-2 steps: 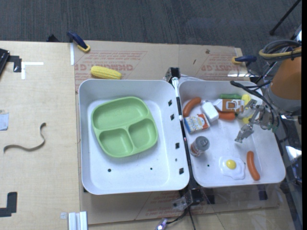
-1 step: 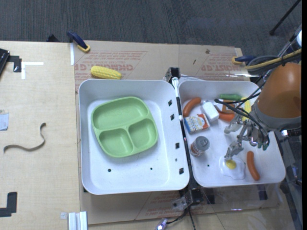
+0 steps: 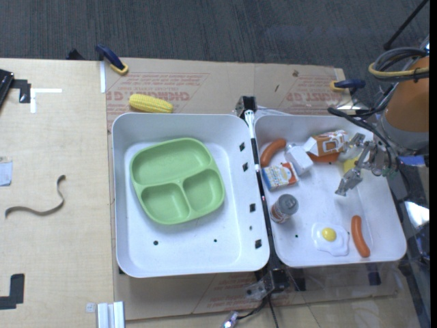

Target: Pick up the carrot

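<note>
Inspecting the right shallow white bin (image 3: pixel 311 214): found the slim orange-red carrot (image 3: pixel 360 236) lying near the front right corner, just beside a white-and-yellow toy fried egg (image 3: pixel 330 236); found the grey metal gripper (image 3: pixel 349 181) poised over bare bin floor, apart from the carrot; could not tell whether open or closed. Judged the risks: missing so narrow a target; nipping the egg instead; mistaking the similar reddish curved sausage (image 3: pixel 272 150) at back left for the carrot. Wrist partly lost among cables; carrot's taper hard to make out.
</note>
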